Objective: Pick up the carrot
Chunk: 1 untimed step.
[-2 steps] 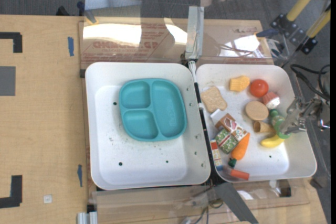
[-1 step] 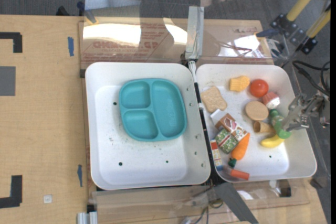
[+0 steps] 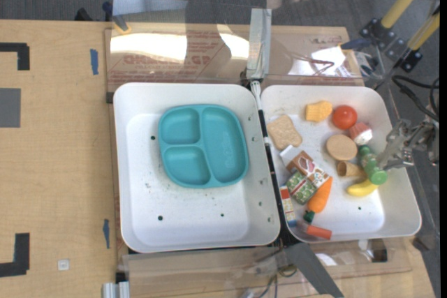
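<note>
The carrot [image 3: 319, 199] is an orange toy with a green top. It lies tilted in the lower middle of the right bin [image 3: 398, 216], just below a green and red snack packet [image 3: 305, 178]. My gripper [image 3: 401, 145] is a grey metal piece over the right rim of that bin. It sits well to the right of the carrot and higher in the view, close to a green bottle [image 3: 372, 168]. Nothing of the carrot touches it.
The right bin also holds a yellow cheese wedge [image 3: 318, 111], a tomato [image 3: 343, 116], a cracker [image 3: 284, 130], a brown bun [image 3: 341, 147], a banana [image 3: 362, 187] and a small red-orange piece [image 3: 318, 232]. A teal divided plate [image 3: 203, 145] lies in the left bin [image 3: 140, 220].
</note>
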### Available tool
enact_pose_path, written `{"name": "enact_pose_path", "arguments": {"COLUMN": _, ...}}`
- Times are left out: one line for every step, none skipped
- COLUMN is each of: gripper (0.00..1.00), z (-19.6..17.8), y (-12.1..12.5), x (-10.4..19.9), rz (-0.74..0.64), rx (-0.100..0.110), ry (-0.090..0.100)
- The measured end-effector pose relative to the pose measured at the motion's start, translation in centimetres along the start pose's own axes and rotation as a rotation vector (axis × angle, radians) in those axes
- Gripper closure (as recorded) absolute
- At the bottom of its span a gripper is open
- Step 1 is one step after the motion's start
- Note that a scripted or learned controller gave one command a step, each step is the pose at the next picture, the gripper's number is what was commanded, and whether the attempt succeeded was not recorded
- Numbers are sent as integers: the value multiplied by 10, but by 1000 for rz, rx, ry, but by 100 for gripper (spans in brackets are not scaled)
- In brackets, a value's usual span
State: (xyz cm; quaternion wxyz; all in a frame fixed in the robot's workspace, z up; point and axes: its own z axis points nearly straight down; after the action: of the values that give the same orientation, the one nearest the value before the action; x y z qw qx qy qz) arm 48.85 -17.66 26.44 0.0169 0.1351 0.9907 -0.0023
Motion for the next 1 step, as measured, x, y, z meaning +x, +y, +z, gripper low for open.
{"name": "enact_pose_path", "arguments": {"gripper": 100, "z": -11, "y": 1, "x": -2, "rz": -1, "rx": 0, "ry": -9}}
